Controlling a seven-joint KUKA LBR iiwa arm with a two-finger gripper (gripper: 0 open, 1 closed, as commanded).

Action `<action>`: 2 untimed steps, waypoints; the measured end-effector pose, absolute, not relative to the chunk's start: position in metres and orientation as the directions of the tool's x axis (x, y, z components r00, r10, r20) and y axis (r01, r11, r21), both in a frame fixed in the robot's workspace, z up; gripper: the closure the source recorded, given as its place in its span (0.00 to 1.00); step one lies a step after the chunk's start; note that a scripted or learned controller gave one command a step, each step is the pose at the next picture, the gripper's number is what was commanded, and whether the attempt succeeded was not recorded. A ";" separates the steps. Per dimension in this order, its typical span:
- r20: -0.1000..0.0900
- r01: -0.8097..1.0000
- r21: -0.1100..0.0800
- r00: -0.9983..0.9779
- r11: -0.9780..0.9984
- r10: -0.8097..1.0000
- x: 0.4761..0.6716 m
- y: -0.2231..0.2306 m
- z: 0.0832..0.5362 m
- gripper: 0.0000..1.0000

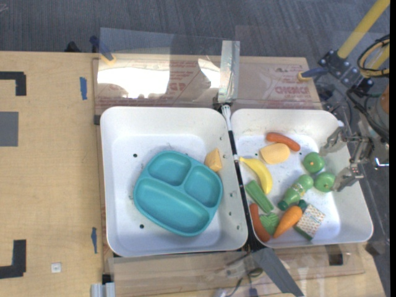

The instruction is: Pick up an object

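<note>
**A robot lab bench**

This is a robotics test setup: two white bins (117,166) sit on a plywood bench (46,166) marked with black and blue tape, clear plastic shields behind, grey carpet floor (185,5), toy food as props.
</note>
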State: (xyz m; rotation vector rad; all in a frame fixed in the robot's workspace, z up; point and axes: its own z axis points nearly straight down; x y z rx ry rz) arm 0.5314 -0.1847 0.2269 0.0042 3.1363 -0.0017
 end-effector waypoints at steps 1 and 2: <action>-0.010 -0.228 -0.003 -0.974 0.974 -0.228 0.545 -0.171 0.099 0.00; 0.015 -0.066 0.000 -0.998 0.998 -0.066 0.656 -0.154 0.095 0.00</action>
